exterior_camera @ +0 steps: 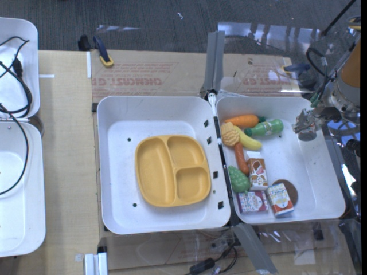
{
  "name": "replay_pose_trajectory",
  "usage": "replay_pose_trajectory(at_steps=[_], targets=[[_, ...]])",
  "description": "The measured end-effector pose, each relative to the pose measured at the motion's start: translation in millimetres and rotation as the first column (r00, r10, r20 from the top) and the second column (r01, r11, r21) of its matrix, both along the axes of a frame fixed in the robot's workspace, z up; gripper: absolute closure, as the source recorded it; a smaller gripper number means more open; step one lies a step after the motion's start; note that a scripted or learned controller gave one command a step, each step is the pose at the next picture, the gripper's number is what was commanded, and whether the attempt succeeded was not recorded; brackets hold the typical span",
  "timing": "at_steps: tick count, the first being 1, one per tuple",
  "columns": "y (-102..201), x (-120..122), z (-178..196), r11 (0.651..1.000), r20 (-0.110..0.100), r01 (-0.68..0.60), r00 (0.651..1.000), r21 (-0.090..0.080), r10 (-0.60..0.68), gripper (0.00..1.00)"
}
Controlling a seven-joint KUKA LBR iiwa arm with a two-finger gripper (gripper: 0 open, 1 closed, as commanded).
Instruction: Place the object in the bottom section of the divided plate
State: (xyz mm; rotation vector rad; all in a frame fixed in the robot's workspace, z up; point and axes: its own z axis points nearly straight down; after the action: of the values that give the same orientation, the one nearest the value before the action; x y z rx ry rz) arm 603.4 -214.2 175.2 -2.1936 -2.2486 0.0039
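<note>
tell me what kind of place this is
Probably a robot lab test bench, not a kitchen: two white bins on a board, toy food beside a yellow divided plate, and a robot pincer over the right bin.

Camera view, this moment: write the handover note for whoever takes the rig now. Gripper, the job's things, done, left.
Gripper: over the right bin, near its upper right side, nothing seen between its fingers; open or shut can't be judged.
Divided plate: yellow, in the left bin, all three sections bare.
Toys: all in the right bin, along its left side: carrot, green bottle, corn, banana, small cartons and a brown disc lower down.
Done: nothing placed yet.
Left: pick an object, carry it across, set it in the plate's bottom section.
</note>
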Motion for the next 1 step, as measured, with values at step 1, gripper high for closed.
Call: replay_pose_trajectory(at_steps=[1], targets=[[60.3,-32.9,41.0,0.999,-0.002,-0.033,0.999,0.002,0.033,1.00]])
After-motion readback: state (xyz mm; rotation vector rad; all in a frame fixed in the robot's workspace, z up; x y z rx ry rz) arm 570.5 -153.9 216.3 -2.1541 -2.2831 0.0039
